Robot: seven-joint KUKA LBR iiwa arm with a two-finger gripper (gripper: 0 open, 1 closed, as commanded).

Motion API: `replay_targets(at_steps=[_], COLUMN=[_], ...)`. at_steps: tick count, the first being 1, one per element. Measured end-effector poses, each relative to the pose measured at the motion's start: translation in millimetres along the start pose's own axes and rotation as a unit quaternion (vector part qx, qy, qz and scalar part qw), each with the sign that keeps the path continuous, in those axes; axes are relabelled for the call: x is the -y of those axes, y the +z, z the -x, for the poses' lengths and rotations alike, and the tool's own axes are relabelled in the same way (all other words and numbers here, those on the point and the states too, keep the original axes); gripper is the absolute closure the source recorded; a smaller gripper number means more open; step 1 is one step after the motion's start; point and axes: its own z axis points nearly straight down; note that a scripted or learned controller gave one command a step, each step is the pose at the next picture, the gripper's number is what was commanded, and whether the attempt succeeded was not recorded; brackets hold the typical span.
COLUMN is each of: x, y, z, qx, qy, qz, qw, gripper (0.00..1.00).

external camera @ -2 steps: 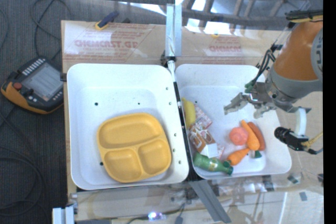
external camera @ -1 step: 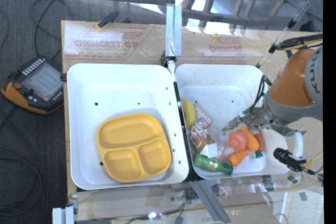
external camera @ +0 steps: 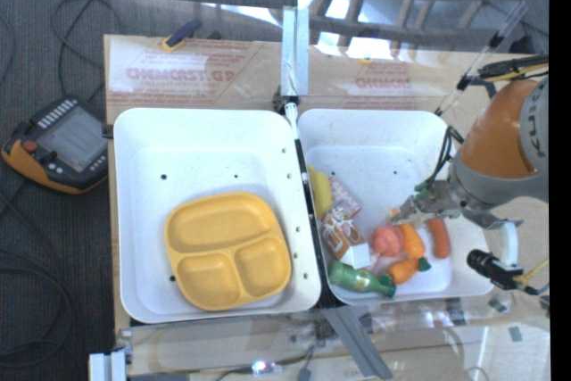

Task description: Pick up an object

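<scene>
Grey carpet w/ loose cables surrounds the bench (external camera: 223, 71), which carries two shallow white bins side by side; a handheld control pendant (external camera: 55, 145) lies on the floor at left. Left bin (external camera: 143, 147) holds a yellow divided plate (external camera: 228, 249), set toward its near side. Right bin (external camera: 375, 138) has the objs bunched along its near edge: a yellow banana-like piece (external camera: 320, 190) by the divider, a clear packet w/ orange print (external camera: 341, 224), a green bottle (external camera: 359, 279) lying on its side, a pink-red round item (external camera: 386, 240), two orange carrot-like pieces (external camera: 409, 256) and a red-orange sausage-like piece (external camera: 438, 237). Arm comes in from the right, orange band above the wrist; gripper (external camera: 417, 202) sits low over the right bin's near-right part, just above and beside the pink item and carrots, nearly touching that cluster. Can't tell whether it's released or clenched, and nothing is visibly gripped.
</scene>
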Motion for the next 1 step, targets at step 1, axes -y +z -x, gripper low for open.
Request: replay_targets(at_steps=[1], x=[-29.3], y=[-122.1], z=[-60.0], qx=[0.002], qy=[0.023], qz=[0.002], qw=[0.9997], gripper=[1.0])
